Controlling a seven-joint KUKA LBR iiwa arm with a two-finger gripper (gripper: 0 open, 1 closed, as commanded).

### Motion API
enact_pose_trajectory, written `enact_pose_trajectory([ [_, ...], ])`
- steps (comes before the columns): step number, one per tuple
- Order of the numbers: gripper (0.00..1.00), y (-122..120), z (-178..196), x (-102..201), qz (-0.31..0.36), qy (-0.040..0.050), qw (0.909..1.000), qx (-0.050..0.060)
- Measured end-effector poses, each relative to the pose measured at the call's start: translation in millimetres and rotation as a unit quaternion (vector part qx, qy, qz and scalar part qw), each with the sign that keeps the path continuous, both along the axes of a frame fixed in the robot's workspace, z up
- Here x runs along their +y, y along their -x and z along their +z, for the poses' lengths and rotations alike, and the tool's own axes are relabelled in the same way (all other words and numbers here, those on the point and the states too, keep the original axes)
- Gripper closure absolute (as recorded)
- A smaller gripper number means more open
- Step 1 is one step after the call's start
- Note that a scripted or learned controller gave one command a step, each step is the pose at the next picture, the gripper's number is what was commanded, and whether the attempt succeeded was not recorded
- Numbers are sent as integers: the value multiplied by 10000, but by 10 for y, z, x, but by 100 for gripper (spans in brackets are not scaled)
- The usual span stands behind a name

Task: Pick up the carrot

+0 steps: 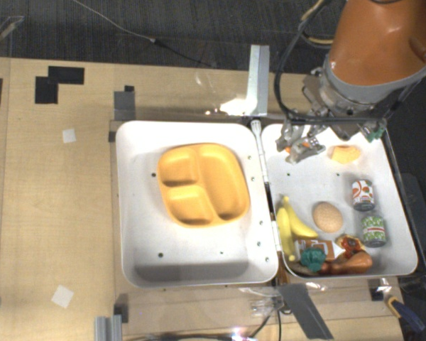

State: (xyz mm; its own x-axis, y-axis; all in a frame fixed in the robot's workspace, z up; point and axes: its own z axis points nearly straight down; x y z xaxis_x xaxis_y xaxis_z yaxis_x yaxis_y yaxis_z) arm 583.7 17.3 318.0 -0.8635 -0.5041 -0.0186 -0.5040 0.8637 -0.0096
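Right bin [394, 190] | carrot [351, 263] at near rim | tool [299, 146] grip unclear

arm [383, 30]: cut off by the top and right edges; its orange band covers the far right corner of the right bin [405, 261]
gripper [302, 144]: small and cluttered under the wrist, at about 11 o'clock in the right bin; whether its fingers are apart or closed cannot be told
carrot [351, 263]: at 6 o'clock in the right bin, its left end hidden behind a teal lump [312, 259] too blurred to name
two cans [363, 195]: labels too small to read
box [325, 248]: at 6 o'clock, partly covered by the banana [290, 226] and the teal lump, print unreadable
pale item [345, 153]: at 1 o'clock in the right bin, too blurred to identify
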Motion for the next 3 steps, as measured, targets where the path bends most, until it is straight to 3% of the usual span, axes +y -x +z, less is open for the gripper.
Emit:
enact_pose_trajectory([
  [1,100,163,-1368,186,-381,-13,9992,110],
  [2,100,58,-121,-422,-599,1,9982,-7],
  [3,100,-150,-961,-94,142,-8,9999,84],
])
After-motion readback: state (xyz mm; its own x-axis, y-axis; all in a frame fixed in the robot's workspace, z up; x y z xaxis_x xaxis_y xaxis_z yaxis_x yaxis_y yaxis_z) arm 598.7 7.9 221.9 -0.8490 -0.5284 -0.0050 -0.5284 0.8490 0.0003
